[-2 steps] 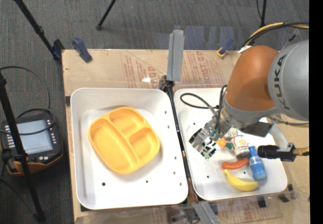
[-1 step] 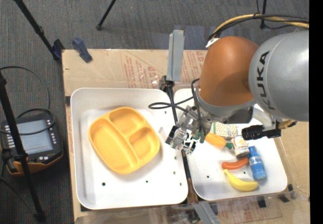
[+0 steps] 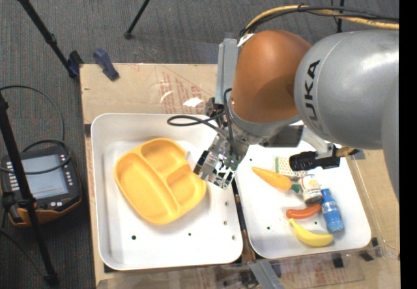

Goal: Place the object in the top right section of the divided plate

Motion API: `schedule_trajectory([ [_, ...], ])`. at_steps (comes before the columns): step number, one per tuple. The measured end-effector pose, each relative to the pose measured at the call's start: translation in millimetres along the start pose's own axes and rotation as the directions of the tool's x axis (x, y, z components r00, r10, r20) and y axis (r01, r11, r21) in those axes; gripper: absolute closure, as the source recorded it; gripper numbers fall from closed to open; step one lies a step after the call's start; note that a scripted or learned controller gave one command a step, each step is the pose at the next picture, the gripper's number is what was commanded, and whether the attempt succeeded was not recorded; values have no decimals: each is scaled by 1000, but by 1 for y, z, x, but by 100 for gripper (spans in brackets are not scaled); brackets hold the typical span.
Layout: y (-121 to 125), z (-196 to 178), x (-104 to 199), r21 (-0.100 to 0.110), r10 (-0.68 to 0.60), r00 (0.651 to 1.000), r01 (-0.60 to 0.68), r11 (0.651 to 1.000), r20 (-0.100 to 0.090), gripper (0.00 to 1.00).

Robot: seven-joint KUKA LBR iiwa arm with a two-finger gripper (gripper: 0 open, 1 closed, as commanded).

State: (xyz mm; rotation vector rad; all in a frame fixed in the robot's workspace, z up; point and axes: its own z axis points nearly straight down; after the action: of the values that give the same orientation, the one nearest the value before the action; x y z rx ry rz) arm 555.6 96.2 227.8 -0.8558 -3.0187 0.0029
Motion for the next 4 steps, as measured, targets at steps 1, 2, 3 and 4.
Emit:
schedule_trajectory([
  [1, 7, -54, 36, 0, -63, 998, 63, 998, 1, 100],
  [2, 9, -61, 36, 4, -70, 998, 70, 998, -3, 100],
  [3, 11, -67, 36, 7, -76, 997, 76, 997, -6, 100],
  [4, 13, -74, 36, 10, -84, 996, 84, 996, -9, 100],
])
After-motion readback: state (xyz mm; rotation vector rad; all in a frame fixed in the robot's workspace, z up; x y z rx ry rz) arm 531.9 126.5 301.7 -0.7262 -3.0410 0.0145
